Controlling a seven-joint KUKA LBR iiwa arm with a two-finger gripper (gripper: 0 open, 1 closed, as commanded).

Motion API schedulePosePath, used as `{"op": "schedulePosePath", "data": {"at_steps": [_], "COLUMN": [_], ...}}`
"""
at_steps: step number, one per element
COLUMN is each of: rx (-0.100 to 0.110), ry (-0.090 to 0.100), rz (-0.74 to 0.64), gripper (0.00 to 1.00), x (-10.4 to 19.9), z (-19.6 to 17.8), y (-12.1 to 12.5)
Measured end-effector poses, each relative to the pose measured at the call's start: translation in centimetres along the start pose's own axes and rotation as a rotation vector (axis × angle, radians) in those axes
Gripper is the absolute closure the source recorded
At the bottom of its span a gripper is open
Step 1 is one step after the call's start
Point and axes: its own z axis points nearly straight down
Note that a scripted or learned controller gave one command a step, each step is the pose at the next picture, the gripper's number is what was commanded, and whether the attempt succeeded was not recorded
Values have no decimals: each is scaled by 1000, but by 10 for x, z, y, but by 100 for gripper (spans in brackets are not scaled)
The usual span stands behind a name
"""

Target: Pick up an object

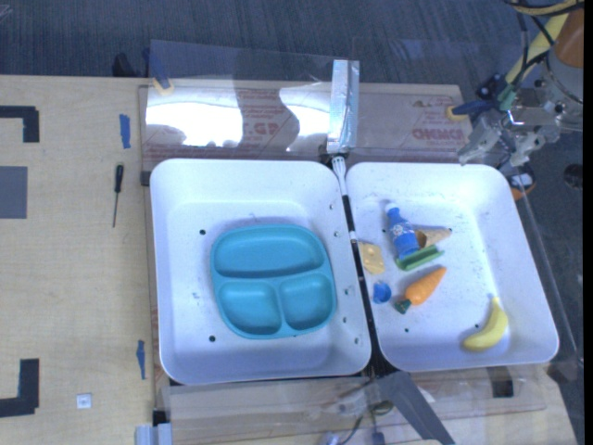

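1. Claw (505, 146): sat at the upper right of the frame, over the far right corner of the right bin (533, 248); whether open or closed could not be told, and nothing was seen held in it.
2. Blue bottle (401, 231): lay nearest the claw, upper middle of the right bin. Judged light, stiff and smooth; best taken across its body.
3. Green stick (419, 258) and orange carrot (424, 286): lay just below the bottle. The carrot looked like hard toy plastic, tapered; grip at the thick middle.
4. Small yellow piece (372, 259) and blue piece (382, 293): near the bin's left wall.
5. Banana (490, 328): lower right, well apart, curved and probably slippery.
6. Teal tray (271, 280): left bin (176, 248), on the surface (65, 276).
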Motion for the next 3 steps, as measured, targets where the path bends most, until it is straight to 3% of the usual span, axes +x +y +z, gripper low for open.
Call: {"op": "schedulePosePath", "data": {"at_steps": [1,2,3], "rx": [13,-6,-4], "ry": [3,-1,-1], "rz": [-53,-52,-51], "gripper": [0,100,0], "x": [66,64,64], "z": [135,115,116], "y": [5,9,9]}}
